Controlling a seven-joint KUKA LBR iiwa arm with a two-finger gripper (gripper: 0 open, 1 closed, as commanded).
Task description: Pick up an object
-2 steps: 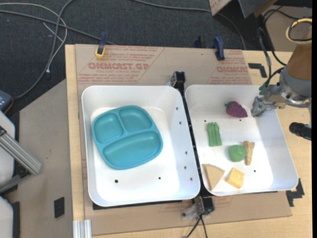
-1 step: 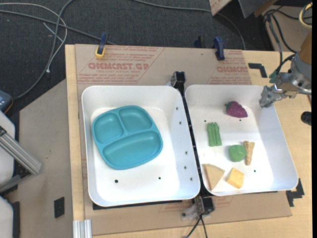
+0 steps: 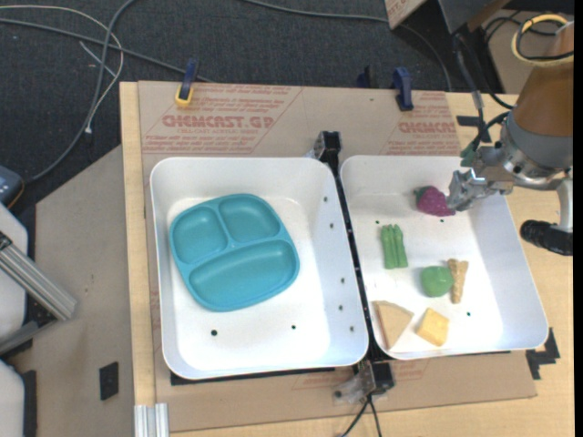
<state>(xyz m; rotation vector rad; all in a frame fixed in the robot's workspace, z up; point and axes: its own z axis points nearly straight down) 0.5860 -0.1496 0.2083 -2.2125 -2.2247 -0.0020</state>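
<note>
Claw (image 3: 461, 192) is low in the right bin (image 3: 510, 253), can't tell its grip, touching a roundish purple toy (image 3: 434, 200) just left, with green asparagus (image 3: 393, 246) farther down-left, long axis running near-to-far.

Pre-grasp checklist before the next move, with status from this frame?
1. Gripper over the right white bin: ok.
2. Target close: purple lumpy object directly beside the gripper: ok.
3. Object between the fingers: cannot tell.
4. Neighbours clear of the target: green ridged piece and green round object lie apart, lower in the bin: ok.
5. Teal divided plate in the left white bin, out of the way: ok.
</note>
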